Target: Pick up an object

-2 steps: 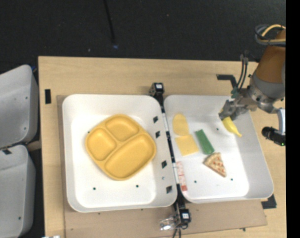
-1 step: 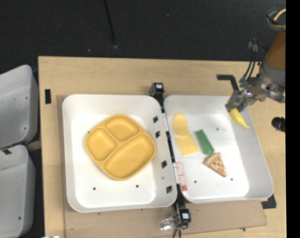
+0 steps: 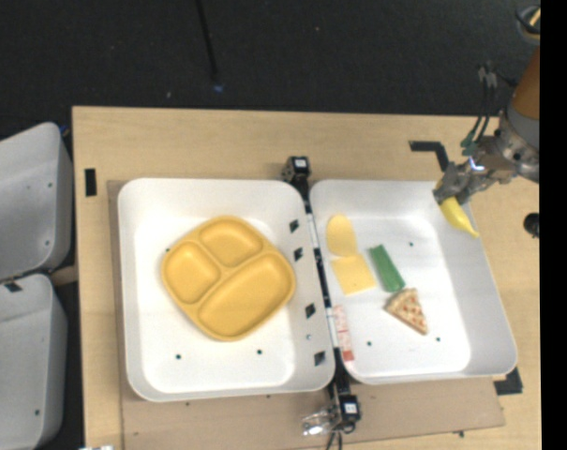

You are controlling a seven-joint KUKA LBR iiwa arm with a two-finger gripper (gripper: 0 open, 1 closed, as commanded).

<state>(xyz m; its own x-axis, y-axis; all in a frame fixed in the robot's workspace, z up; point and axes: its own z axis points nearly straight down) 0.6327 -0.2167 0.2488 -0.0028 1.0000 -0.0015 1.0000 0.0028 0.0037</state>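
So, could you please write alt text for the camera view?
The end effector hangs at the right bin's far right edge, a yellow banana-like piece right below it. That bin holds yellow slices, a green strip and a pizza wedge; the left bin holds a yellow divided plate.

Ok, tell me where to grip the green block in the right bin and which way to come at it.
Grip the green block across its two long sides, near the middle, coming straight down from above. It lies flat and is long and narrow, running diagonally. The yellow slice sits close along its left side, so keep that finger tight to the block.
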